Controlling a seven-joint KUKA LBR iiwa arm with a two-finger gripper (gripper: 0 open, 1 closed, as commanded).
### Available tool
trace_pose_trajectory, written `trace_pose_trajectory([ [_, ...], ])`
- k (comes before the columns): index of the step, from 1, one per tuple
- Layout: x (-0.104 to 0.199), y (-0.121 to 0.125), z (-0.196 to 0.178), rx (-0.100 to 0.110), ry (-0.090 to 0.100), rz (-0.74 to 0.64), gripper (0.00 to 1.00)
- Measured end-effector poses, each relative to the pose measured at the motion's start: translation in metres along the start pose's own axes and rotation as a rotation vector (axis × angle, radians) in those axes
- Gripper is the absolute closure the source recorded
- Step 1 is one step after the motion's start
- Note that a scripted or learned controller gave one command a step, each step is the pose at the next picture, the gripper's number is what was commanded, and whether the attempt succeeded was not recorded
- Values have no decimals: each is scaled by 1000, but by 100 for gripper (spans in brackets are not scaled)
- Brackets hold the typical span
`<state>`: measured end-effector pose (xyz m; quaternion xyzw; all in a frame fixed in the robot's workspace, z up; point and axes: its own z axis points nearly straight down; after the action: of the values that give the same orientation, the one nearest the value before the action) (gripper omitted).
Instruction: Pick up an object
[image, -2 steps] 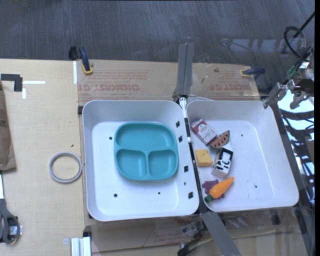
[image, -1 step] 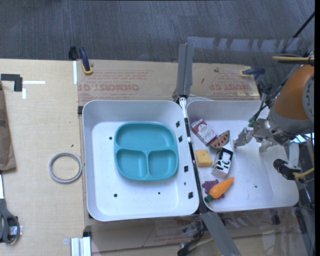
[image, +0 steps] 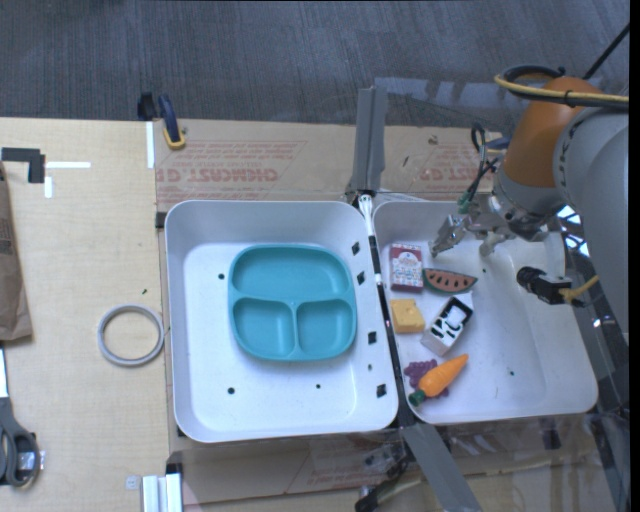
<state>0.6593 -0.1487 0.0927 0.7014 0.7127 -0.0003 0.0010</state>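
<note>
The arm (image: 585, 160) comes in from 3 o'clock with its orange band high at 1 o'clock, and its jaws (image: 468, 236) hang spread and pinching nothing over the far side of the right bin (image: 530, 375). From near to far, that bin holds one carrot (image: 443, 376) beside purple grapes (image: 416, 371), one black-and-white block (image: 448, 325), one cheese wedge (image: 407, 316), one watermelon slice (image: 449, 279) and one small red box (image: 406, 267), its print too small to read. At 9 o'clock the left bin (image: 200, 395) holds one teal divided plate (image: 293, 302), a ring of tape (image: 131, 334) lies on the bench (image: 75, 250), and cardboard (image: 255, 160) shows reversed lettering.
</note>
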Motion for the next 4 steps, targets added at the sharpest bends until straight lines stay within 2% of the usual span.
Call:
trace_pose_trajectory([
  [1, 9, -2, 0, 0, 1, -229, 0],
  [2, 45, -55, 0, 0, 0, -232, 0],
  [3, -7, -47, 0, -1, 0, -497, 0],
  [4, -15, -55, 1, 0, 2, -444, 0],
])
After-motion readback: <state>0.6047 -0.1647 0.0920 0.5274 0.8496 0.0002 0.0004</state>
